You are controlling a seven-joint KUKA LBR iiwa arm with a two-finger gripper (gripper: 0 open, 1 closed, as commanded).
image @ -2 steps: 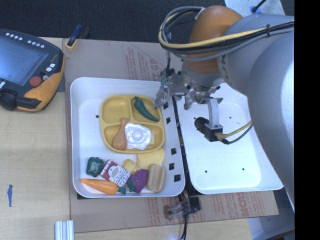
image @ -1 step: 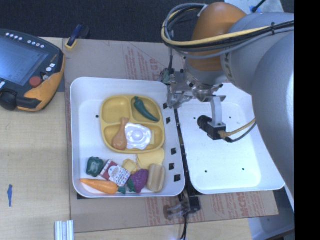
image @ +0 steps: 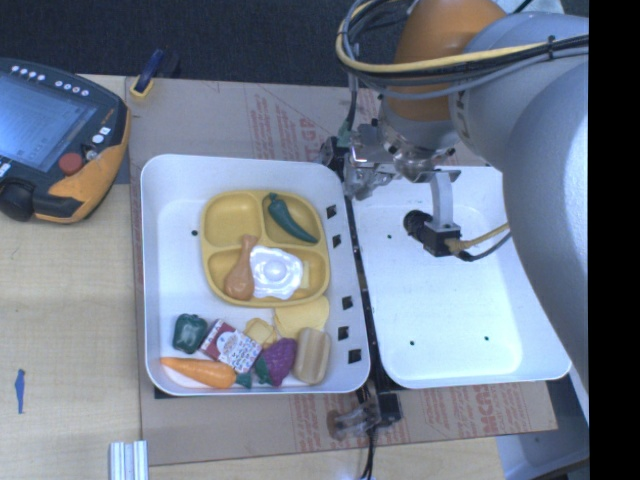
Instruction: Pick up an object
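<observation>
The left white bin (image: 160, 268) holds a yellow divided plate (image: 222, 215). On the plate lie a green chili pepper (image: 289, 218), a tan drumstick (image: 241, 268) and a white fried egg (image: 274, 272). Along the bin's near side lie a dark green vegetable (image: 188, 332), a red-and-white packet (image: 229, 347), an orange carrot (image: 197, 372), purple grapes (image: 278, 359), a beige bun (image: 312, 355) and yellow cheese pieces (image: 300, 317). My gripper (image: 362, 173) hangs over the far end of the divider between the two bins, above the right bin's (image: 450, 318) far-left corner, with nothing seen in it.
A teach pendant (image: 55, 138) with an orange-and-black casing lies on the bench left of the bins. A small blue-and-yellow item (image: 146, 73) sits at the back left. The grey arm's bulk covers the right bin's far-right side.
</observation>
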